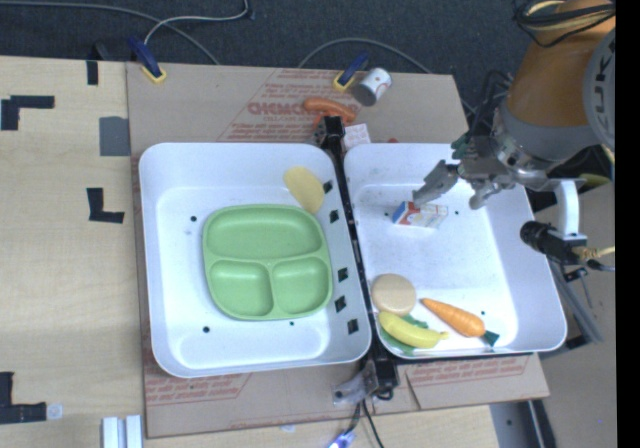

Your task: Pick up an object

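My gripper (449, 200) hangs over the far part of the right bin (520, 286), open, with its two dark fingers spread and nothing between them. A small red, white and blue packet (414, 215) lies on the bin floor just below and left of the left fingertip (426, 194). Near the bin's front edge lie a beige round piece (394, 292), a yellow banana (411, 333) and an orange carrot (455, 316). The left bin (165, 236) holds a green divided plate (268, 263) and a yellow lemon-shaped piece (304, 188).
The arm's orange band (560, 56) and grey wrist stand over the right bin's far right corner. A black divider (345, 236) separates the bins. Behind them on the cardboard lie a red sausage-shaped piece (330, 107) and a small grey cylinder (372, 86).
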### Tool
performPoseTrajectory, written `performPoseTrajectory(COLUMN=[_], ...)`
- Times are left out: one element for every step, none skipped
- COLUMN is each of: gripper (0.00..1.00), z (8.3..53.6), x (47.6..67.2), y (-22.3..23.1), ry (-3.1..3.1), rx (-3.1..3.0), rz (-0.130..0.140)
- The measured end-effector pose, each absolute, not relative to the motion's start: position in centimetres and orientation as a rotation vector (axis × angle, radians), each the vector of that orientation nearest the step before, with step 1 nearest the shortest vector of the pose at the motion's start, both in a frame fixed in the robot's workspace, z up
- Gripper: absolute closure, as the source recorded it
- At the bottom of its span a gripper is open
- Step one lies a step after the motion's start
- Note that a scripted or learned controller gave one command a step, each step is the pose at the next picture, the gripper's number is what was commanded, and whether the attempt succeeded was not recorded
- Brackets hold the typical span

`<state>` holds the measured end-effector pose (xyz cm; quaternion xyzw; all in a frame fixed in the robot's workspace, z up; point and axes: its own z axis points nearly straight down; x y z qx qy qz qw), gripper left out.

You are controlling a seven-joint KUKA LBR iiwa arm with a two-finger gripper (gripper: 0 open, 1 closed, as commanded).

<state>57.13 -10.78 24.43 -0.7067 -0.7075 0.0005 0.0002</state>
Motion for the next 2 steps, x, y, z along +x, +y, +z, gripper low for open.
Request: performPoseTrajectory(gripper=[0.0,0.0], z=[15.6,8.7], x=[60.9,64.6], y=[-10.3,-13.8], ry=[-2.221,-2.227], rx=[-2.217,-2.225], rz=[0.005,-0.002])
